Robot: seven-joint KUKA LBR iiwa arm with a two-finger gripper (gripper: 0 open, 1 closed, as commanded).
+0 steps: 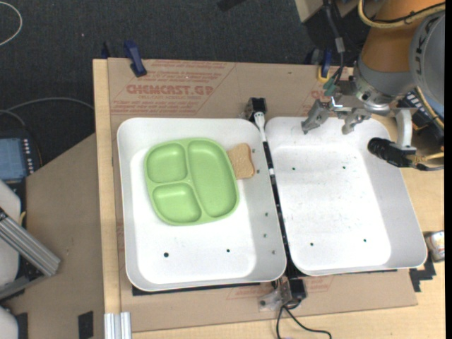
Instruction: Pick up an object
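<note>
A green plate with three compartments lies in the left bin. A tan sponge-like piece rests against the plate's right rim. My gripper hangs over the far edge of the right bin, its two fingers spread apart with nothing between them. It is well to the right of the tan piece and the plate.
A black-and-white brush-like tool lies along the seam between the bins at the far end. The bench is brown cardboard with a blue clamp at its far left corner.
</note>
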